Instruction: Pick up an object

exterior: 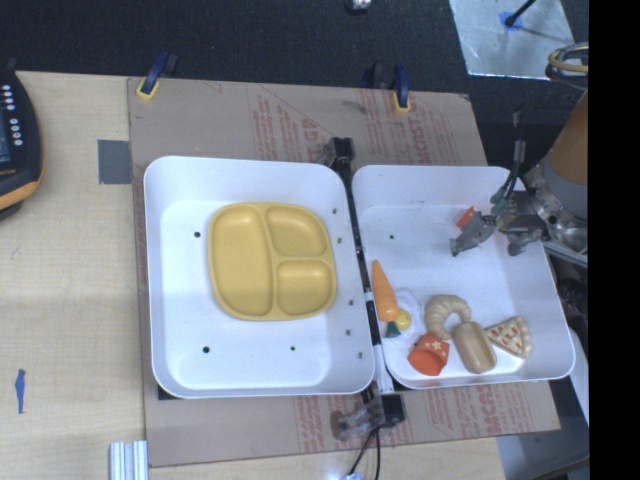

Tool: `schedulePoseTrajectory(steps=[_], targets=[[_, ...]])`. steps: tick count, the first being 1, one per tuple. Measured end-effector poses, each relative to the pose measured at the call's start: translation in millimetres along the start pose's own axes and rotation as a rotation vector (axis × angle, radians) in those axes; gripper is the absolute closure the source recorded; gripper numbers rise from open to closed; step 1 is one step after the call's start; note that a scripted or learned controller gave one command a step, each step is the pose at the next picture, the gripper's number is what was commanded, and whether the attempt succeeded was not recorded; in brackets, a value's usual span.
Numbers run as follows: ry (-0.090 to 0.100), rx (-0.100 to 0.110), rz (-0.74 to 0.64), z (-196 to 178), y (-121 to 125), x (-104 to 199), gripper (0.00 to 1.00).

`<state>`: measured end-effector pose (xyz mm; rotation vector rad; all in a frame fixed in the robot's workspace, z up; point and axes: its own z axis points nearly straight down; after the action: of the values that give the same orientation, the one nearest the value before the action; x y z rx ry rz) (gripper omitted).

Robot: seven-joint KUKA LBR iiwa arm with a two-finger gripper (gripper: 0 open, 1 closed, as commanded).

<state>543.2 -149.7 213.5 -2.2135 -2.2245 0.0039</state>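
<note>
My gripper (487, 247) hangs over the upper right part of the right bin (420, 190), open, with its dark fingers (466, 241) spread and nothing between them. A small red-orange piece (467, 216) lies just beside the left finger, and I cannot tell whether they touch. Along the bin's near side lie an orange carrot (381, 284) with a yellow-green bit (401, 319) at its end, a curved tan pastry (446, 310), a brown bread roll (473, 348), a pizza slice (510, 337) and a red piece (429, 355).
The left bin (175, 348) holds a yellow divided plate (272, 260). A black divider strip (352, 230) runs between the bins. A handheld controller (15, 138) rests on the bench at far left. Clamps (401, 88) pin the cardboard at the back.
</note>
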Motion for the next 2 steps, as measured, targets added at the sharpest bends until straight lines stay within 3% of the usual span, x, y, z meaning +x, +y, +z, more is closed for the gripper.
schedulePoseTrajectory(steps=[1,2], targets=[[-0.004,-0.007,0.001,39.1,75.8,-57.5,0.0],[-0.001,0.004,-0.003,108.7,89.2,-62.0,0.0]])
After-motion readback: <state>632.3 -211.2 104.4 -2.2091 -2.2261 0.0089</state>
